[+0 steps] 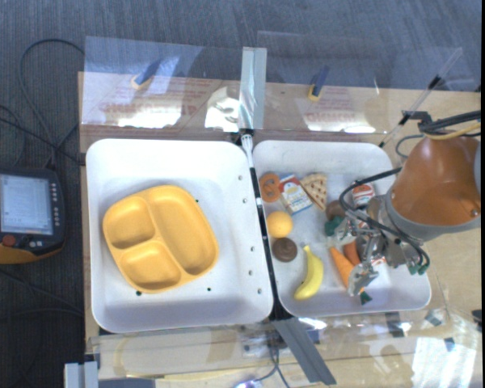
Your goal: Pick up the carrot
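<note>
The carrot point(340, 267) is a short orange piece lying in the right bin point(404, 301), just right of the banana point(309, 275). My gripper point(362, 272) hangs low over the bin directly beside the carrot's right side and overlaps its upper end. Cables and the grey wrist point(388, 234) cover the spot where the gripper meets the carrot, so contact is not visible. The arm's orange band point(436, 186) looms over the bin's right part and hides what lies beneath it.
The right bin also holds an orange ball point(280, 224), a brown donut point(285, 250), a small carton point(294, 194), a pizza slice point(314, 188) and a round orange item point(269, 186). A yellow divided plate point(160, 237) sits in the left bin point(105, 297). A control pendant point(20, 212) lies off the bench, left.
</note>
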`<state>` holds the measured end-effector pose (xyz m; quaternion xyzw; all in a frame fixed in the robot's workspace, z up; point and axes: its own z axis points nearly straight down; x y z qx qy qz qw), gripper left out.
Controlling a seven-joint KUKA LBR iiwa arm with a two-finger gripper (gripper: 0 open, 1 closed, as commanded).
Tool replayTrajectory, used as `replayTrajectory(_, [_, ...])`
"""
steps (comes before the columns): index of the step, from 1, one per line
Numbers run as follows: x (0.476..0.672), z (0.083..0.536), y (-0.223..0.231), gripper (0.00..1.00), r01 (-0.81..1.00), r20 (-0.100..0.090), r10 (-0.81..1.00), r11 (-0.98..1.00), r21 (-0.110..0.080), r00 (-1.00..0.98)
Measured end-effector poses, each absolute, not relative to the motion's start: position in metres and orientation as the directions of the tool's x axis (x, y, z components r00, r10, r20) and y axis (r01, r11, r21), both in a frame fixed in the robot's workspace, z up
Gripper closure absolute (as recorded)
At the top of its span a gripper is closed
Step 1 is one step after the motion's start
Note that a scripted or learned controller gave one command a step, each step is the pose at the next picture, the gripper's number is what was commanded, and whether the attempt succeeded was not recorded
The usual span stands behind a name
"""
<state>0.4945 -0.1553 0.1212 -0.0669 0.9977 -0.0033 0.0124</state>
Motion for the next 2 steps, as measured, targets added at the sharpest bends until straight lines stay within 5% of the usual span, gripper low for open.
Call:
replayTrajectory(1, [0.494,0.092,-0.139,0.00,-0.127,-0.009,-0.127,0.992,-0.007,-0.992])
replayTrajectory(2, [0.497,0.103,-0.138,1.00,-0.128,-0.020,-0.128,0.992,-0.010,-0.992])
